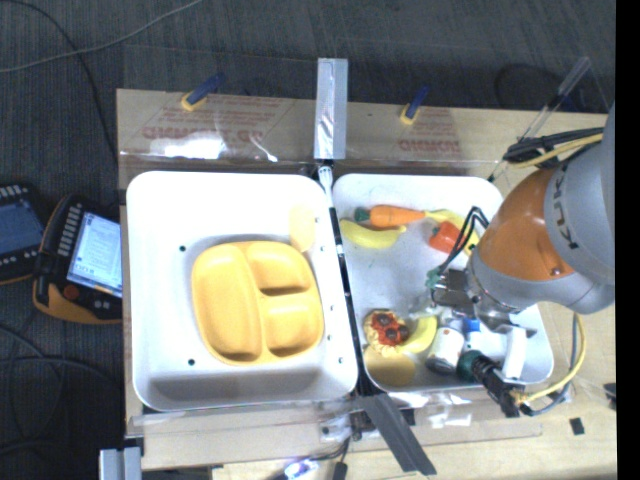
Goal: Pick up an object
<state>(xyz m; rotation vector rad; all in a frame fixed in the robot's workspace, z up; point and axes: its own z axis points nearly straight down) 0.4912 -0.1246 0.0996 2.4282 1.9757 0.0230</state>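
Note:
The right bin (pixel 410 190) holds an orange carrot (pixel 397 214) lying over a yellow banana (pixel 366 236) at its far left, with a red-orange piece (pixel 445 236) beside them. At its near side lie a round yellow item with a red and dark top (pixel 385 328), a curved yellow-green piece (pixel 426 336) and a pale yellow block (pixel 392 370). My gripper (pixel 446 302) reaches in from the right and hangs low over the bin's middle, just right of the round item. The wrist hides what is directly under it.
The left bin (pixel 160 218) holds a yellow divided tray (pixel 258 298) and a pale yellow block (pixel 303 226) against its right wall. A raised divider (pixel 340 268) separates the two bins. The arm's grey and orange body (pixel 535 243) covers the right bin's right side.

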